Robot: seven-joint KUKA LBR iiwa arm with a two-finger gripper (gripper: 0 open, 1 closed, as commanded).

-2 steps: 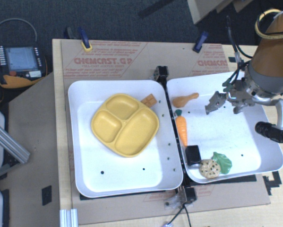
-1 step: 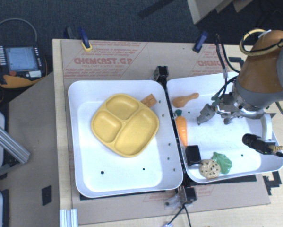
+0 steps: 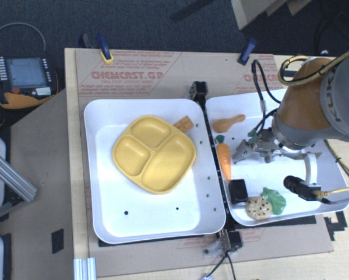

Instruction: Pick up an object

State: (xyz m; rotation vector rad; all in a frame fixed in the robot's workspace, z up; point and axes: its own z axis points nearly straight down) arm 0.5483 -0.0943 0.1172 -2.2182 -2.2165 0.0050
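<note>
Gripper low in right bin, opening unclear, nothing visibly held. Nearest pick: carrot against left wall, beside black block. Risk: fingers striking wall, or pinching both.

Bench with two bins

Brown, print-marked bench surface carries the left white bin and the right white bin, set side by side, edges touching.
</note>
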